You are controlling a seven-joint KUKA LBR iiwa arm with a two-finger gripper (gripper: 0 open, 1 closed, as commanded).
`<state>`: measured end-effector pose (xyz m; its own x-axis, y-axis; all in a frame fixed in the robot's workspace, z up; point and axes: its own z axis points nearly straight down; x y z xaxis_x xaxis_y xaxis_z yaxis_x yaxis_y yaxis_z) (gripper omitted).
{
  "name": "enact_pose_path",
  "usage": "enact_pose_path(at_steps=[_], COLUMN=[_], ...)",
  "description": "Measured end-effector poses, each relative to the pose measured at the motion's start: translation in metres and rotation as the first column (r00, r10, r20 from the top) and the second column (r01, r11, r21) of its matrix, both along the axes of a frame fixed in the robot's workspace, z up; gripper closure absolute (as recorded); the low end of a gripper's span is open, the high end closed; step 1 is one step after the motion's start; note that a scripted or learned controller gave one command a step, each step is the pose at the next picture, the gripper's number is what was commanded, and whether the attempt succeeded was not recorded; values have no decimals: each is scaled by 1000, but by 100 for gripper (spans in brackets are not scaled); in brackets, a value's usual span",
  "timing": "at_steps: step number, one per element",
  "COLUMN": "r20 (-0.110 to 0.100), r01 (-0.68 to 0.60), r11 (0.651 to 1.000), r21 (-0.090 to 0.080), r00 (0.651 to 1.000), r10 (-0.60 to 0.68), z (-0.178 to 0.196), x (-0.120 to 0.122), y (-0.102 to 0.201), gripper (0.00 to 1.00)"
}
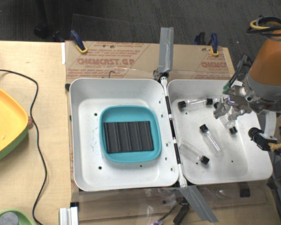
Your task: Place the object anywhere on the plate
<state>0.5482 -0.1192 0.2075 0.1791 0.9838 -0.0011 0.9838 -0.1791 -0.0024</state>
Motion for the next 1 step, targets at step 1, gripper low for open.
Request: enact_pose_path(at_steps=[1], r20=[0], r01=[0], r11=[1000], r21=[0], r00=[1000], r10=[0], z=[0], x=[0], y=[0], gripper=[0])
